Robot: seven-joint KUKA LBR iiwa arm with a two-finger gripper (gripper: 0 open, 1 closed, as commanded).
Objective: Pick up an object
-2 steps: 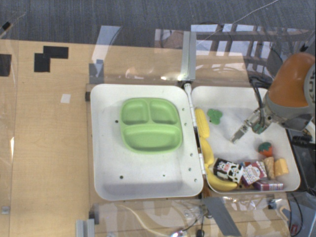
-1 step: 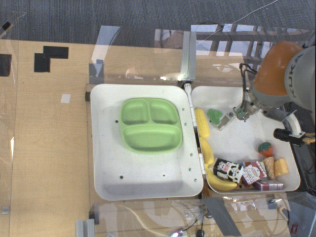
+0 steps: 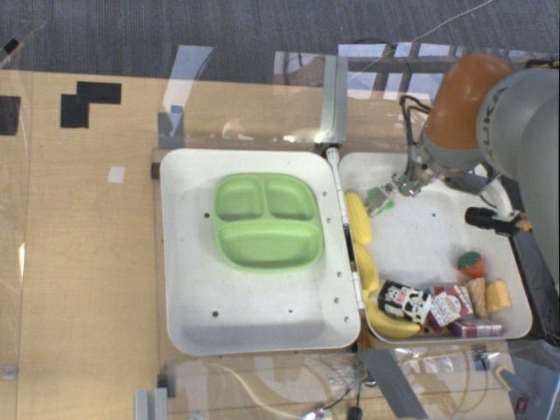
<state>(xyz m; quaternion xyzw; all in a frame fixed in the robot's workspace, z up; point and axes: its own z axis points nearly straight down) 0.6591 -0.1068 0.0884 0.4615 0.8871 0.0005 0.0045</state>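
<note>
Looking down on the surface, I see two white bins side by side. The left bin carries a green divided plate, lying flat near its middle. The right bin holds all the small things. A corn cob lies along its left wall, and below it a banana curves along the same wall and then along the near edge. Just beside the banana's lower end I see a black and white carton, touching a small red and white packet. Near the right wall there is a small red and green fruit, maybe a strawberry, and below it a pale yellow block and a pink item at the near edge. The arm reaches in from the right, with its orange band above the far part of the right bin. The gripper hangs near the far left corner of that bin, close to a small green and grey thing just beside the top of the corn cob. I cannot tell if the gripper is open or closed, and nothing is visibly held in it.
</note>
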